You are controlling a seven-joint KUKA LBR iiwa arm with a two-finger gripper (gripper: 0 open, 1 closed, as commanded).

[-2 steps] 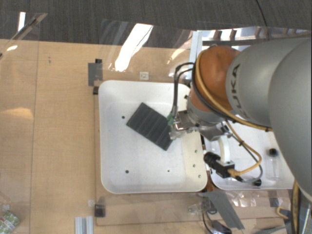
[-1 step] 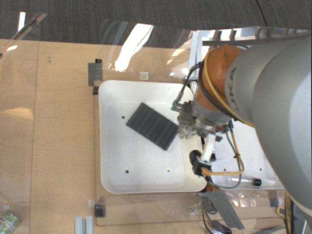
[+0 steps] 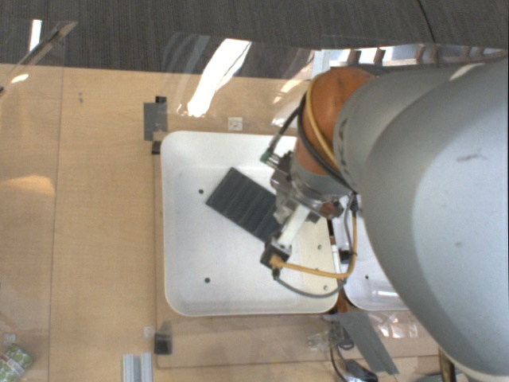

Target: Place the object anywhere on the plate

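Observation:
A flat, dark grey ribbed rectangle [image 3: 241, 203] lies tilted in the middle of the left white bin [image 3: 187, 277]. My gripper [image 3: 280, 207] hangs over this slab's right end, under the grey wrist and its orange band. The wrist hides that end of the slab and whatever is directly below the gripper. I see no other loose object in the bin.
A corner of the right bin [image 3: 372, 296] shows below the arm, which covers most of it. Black brackets sit at the left bin's far-left corner [image 3: 157, 121] and near-left corner [image 3: 162, 341]. The pale wooden bench [image 3: 79, 213] stretches to the left.

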